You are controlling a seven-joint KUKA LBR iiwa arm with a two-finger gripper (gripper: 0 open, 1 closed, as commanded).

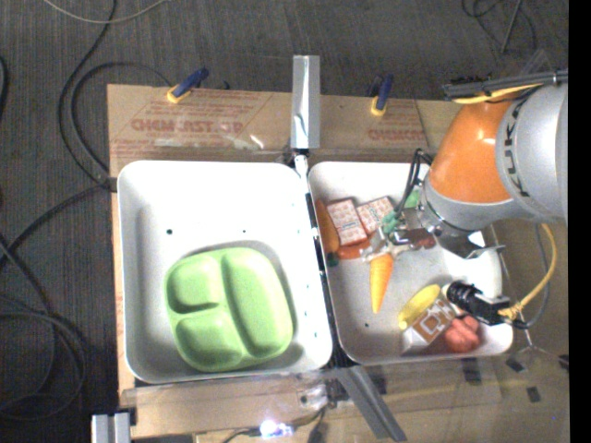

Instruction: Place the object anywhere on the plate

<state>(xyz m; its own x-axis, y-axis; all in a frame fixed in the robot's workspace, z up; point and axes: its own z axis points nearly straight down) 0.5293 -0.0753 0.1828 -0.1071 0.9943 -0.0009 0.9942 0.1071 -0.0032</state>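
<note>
A green divided plate (231,309) lies in the left white bin (138,201), toward its front. My gripper (391,239) hangs over the middle of the right bin (351,340). Just below it an orange carrot (379,284) lies pointing toward the front, its thick end right at the gripper's tip. Whether the gripper touches the carrot is not clear. A red-orange box (340,224) and a small printed packet (373,212) lie just left of the gripper.
At the front right of the right bin lie a yellow banana (417,305), a brown printed packet (431,326) and a red fruit (462,336). The arm's orange band (466,164) overhangs the bin's back right. A raised divider (314,247) separates the bins.
</note>
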